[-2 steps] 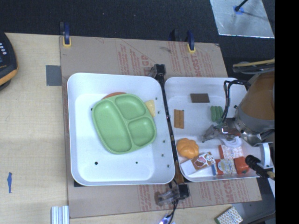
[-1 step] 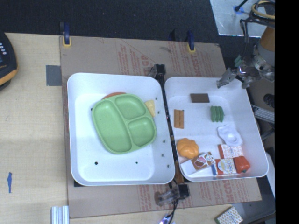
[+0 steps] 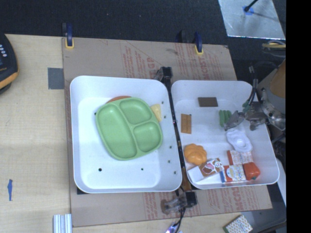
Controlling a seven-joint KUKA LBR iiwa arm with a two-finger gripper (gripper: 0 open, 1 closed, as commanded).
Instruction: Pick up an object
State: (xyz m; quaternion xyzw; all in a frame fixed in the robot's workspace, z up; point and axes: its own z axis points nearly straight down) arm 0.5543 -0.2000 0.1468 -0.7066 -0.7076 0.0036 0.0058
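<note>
We counted two white bins [image 3: 77, 130], side by side. The left one held one green divided plate [image 3: 129, 127]. In the right one we saw one brown square [image 3: 207, 101], one tan bar [image 3: 186, 123], one orange toy [image 3: 195, 154], one green piece [image 3: 224, 118], one white object [image 3: 239, 141] and one printed carton [image 3: 223, 171].

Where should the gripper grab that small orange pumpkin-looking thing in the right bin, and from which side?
Probably straight from above, closing across the middle of the orange pumpkin. It looks rounded and squat, sitting low on the right bin floor. The carton lies close on its near side, so setting the fingers left and right of it looks safest.
</note>
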